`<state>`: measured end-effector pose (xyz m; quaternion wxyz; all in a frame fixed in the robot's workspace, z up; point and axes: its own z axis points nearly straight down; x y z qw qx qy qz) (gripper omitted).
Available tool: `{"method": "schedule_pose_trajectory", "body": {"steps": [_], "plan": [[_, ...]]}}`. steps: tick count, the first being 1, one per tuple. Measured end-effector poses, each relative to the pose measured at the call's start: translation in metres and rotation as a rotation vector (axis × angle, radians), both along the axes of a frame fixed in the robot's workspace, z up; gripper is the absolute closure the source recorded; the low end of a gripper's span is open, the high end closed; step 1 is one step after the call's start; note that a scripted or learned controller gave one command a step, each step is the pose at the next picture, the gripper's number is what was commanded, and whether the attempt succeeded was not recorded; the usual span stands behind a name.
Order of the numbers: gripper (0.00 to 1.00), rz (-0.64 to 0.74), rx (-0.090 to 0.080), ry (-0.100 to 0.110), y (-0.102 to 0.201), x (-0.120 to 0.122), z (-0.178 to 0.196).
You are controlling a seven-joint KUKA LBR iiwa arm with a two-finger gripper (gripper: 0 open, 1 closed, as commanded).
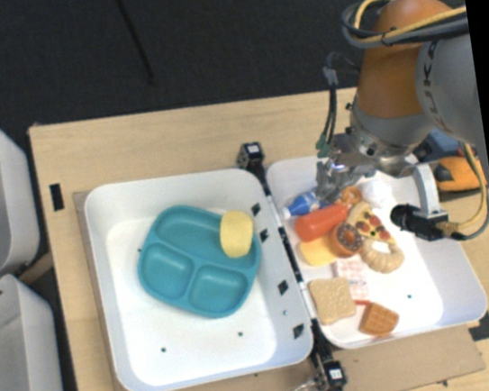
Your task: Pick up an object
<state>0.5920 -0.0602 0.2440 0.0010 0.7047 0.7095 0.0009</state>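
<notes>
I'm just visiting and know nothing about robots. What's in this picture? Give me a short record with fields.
Left bin: holds a teal divided plate with a yellow block resting on its upper right edge.
Right bin: a pile of toy foods, including a red-orange piece, a toast slice and a waffle.
Arm: reaches in from the right.
Gripper: low over the pile's upper left; no object visibly held.

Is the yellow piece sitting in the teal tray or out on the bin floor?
In the tray: the yellow piece rests on the teal tray's upper-right edge, inside the left bin.
</notes>
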Motion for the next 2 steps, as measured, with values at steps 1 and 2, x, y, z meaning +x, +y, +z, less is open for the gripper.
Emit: {"method": "schedule_pose_trajectory", "body": {"steps": [1,2], "plan": [[1.0,0.0,0.001,-0.001,0.0492,0.0354,0.0047],[1.0,-0.004,-0.002,0.001,0.0561,0.0371,0.0025]]}}
